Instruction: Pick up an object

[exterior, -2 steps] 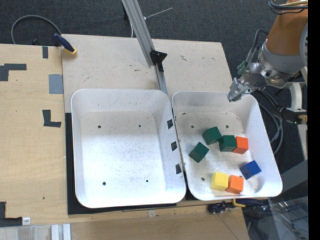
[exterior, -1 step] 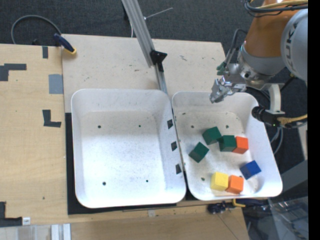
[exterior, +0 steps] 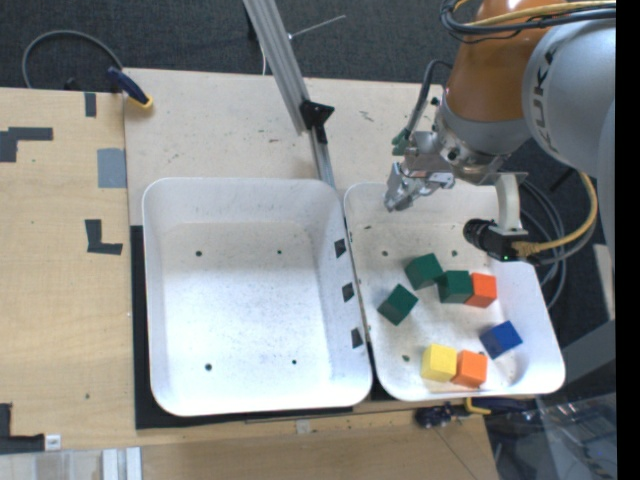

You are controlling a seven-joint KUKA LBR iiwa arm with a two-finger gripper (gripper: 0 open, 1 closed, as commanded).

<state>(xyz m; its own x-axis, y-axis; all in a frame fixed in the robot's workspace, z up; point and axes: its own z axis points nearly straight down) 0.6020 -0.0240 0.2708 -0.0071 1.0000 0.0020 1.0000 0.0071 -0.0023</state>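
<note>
My gripper hangs over the far left corner of the right bin, its fingers pointing down with nothing seen between them. Loose blocks lie in that bin, all nearer the front than the gripper. Three green blocks sit in the middle: one at the back, one to its left front, one to the right. An orange block touches that last green one. Further forward lie a blue block, a yellow block and a second orange block.
The left bin stands beside the right one, sharing a raised rim. A slanted metal bar runs down to the bins' far junction. Cables hang at the right of the arm. A blue and yellow tool lies on the bench at far left.
</note>
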